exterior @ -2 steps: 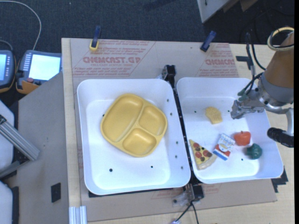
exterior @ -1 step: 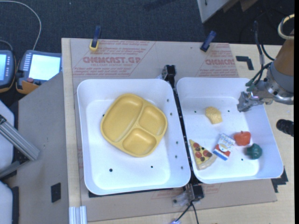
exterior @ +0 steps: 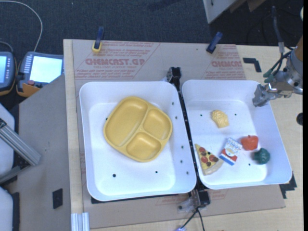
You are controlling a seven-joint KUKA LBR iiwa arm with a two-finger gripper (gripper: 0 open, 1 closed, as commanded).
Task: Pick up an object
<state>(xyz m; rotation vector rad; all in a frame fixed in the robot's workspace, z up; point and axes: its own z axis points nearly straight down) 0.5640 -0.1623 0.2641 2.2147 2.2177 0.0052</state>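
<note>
Over right bin (exterior: 240, 91) far rim, fingers (exterior: 260, 99) state unclear, toys clustered nearer, apart.

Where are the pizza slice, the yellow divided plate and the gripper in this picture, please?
pizza slice (exterior: 208, 159): camera view, on its topped face.
yellow divided plate (exterior: 126, 124): camera view, on its large left compartment.
gripper (exterior: 260, 99): camera view, at its tip over the right bin's far corner.

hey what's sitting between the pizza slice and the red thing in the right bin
In the camera view, a small carton lies between the pizza slice and the red item.
</note>
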